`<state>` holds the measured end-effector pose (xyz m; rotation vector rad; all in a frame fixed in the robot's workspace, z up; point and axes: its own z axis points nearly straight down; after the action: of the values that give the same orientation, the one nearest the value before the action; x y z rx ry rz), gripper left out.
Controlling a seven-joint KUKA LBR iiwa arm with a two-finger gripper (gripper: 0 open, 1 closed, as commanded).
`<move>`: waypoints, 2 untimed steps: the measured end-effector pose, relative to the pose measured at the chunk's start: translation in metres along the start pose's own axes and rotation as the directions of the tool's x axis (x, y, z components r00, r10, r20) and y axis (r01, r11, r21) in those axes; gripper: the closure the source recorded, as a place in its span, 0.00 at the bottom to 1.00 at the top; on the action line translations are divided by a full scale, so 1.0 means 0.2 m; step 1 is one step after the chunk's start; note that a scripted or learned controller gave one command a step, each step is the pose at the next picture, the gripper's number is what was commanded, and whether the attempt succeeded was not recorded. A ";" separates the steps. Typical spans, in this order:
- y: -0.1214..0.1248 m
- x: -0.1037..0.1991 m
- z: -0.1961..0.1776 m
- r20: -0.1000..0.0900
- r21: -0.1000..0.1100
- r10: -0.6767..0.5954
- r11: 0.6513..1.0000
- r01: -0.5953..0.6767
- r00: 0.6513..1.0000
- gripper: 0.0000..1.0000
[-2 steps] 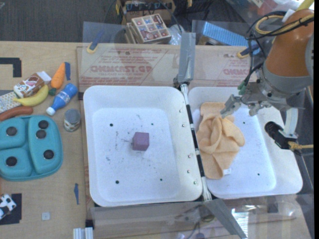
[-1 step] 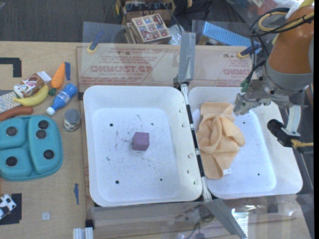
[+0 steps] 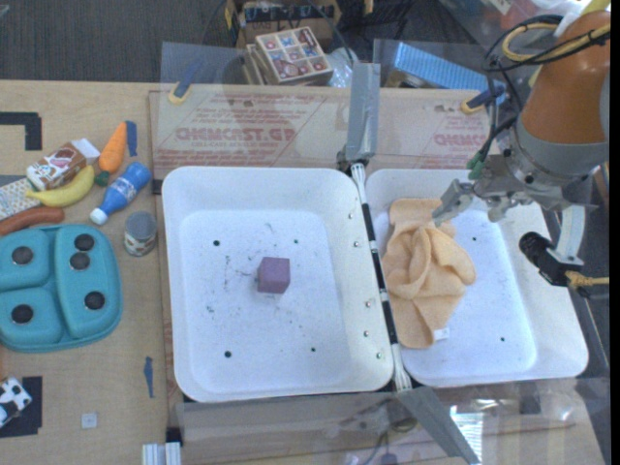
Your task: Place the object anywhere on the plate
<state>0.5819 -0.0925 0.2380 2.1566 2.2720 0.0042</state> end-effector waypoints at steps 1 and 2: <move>0.00 -0.01 -0.05 0.002 -0.002 0.003 1.000 -0.003 1.000 1.00; 0.00 -0.01 -0.05 0.002 -0.002 0.003 1.000 -0.003 1.000 0.00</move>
<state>0.5827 -0.0947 0.2474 2.1578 2.2673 0.0047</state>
